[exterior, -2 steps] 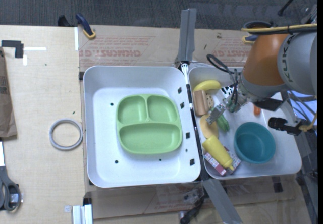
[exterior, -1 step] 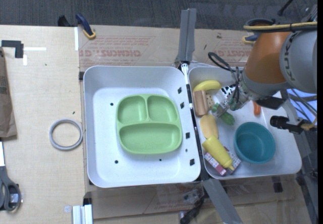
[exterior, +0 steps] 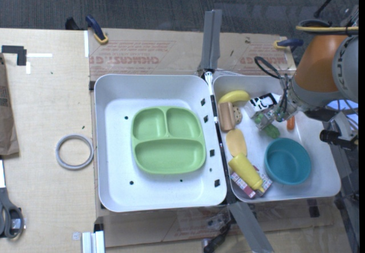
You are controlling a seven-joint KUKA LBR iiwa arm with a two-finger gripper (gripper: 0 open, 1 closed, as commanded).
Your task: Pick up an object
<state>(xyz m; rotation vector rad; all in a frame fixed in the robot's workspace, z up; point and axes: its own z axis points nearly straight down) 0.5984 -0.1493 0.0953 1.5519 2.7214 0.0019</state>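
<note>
Toy objects [exterior: 246,172] in the right white bin [exterior: 325,189] on a cardboard-covered bench [exterior: 148,55]; claw [exterior: 272,116] state unclear.

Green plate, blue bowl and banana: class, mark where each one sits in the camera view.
green plate [exterior: 169,140], camera view, on the ridge between its compartments
blue bowl [exterior: 288,160], camera view, on the inside bottom
banana [exterior: 234,97], camera view, on the middle of its curved yellow body

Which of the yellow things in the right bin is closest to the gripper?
The banana at the bin's far left corner. It lies nearer the gripper than the yellow bottle by the near wall or the pale yellow piece between them.
</note>
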